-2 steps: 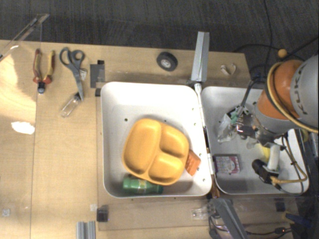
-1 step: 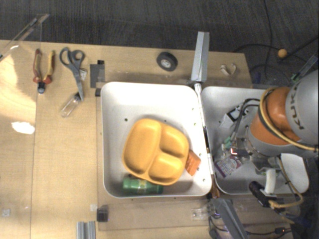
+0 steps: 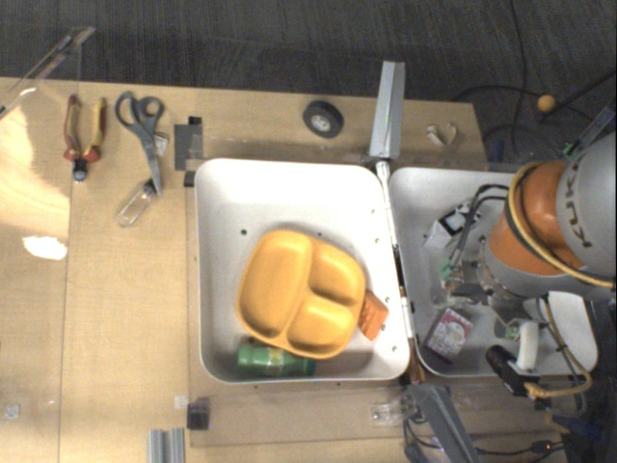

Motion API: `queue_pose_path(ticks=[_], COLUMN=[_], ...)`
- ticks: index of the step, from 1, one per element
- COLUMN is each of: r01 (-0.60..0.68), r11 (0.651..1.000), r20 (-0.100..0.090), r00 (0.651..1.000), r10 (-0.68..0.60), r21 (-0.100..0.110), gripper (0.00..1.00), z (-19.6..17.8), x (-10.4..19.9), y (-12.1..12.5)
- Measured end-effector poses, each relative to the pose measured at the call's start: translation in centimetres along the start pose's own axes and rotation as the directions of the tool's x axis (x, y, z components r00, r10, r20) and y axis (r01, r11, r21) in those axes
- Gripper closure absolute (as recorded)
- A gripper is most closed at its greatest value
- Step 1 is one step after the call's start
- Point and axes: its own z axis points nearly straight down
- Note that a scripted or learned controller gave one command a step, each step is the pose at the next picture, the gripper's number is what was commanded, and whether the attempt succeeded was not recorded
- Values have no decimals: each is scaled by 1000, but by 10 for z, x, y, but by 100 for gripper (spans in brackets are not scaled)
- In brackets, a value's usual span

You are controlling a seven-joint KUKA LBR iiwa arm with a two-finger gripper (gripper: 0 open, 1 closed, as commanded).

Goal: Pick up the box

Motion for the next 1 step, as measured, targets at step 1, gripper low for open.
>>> queue_pose_path(ticks=[1], r01=[232], r11=[972], r20=[-8], r00=[973], r10=[-232], r21=[20], gripper=[100], z=[-15], x=[-65], y=[2])
